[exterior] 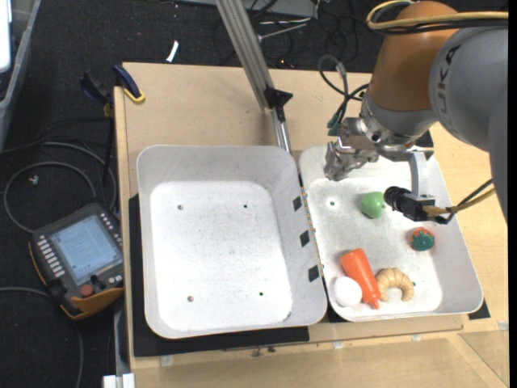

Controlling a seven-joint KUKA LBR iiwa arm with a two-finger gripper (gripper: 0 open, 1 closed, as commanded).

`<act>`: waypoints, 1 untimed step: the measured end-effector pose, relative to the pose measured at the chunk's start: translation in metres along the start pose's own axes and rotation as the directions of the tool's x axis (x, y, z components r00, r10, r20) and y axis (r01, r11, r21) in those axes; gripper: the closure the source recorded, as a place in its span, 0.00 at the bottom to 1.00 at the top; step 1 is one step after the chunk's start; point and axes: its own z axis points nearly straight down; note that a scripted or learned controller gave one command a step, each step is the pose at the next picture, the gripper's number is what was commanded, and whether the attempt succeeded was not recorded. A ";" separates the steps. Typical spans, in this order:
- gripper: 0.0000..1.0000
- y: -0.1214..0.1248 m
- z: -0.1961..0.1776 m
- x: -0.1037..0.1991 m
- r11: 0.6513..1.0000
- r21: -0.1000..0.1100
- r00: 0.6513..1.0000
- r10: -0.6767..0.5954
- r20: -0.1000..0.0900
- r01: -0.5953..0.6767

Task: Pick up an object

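- The green object [372, 204] lies in the right bin [460, 289], just below and to the right of the gripper [339, 165]. It looks small, rounded, light and probably smooth, so pinch it across its middle.
- Whether the gripper is parted or closed I cannot tell; nothing is seen in it.
- Further off lie a carrot [360, 273], white egg [347, 292] and croissant [396, 281].
- Part of "KUKA" shows on the arm [464, 63].

Bright, even overhead light; sharp.

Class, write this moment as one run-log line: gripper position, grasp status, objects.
gripper: above right bin, far end | held: nothing seen | objects in bin: green piece, carrot, egg, croissant
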 end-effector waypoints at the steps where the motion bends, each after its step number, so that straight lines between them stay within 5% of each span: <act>1: 1.00 -0.021 0.011 0.046 1.000 0.002 1.000 0.000 0.000 0.000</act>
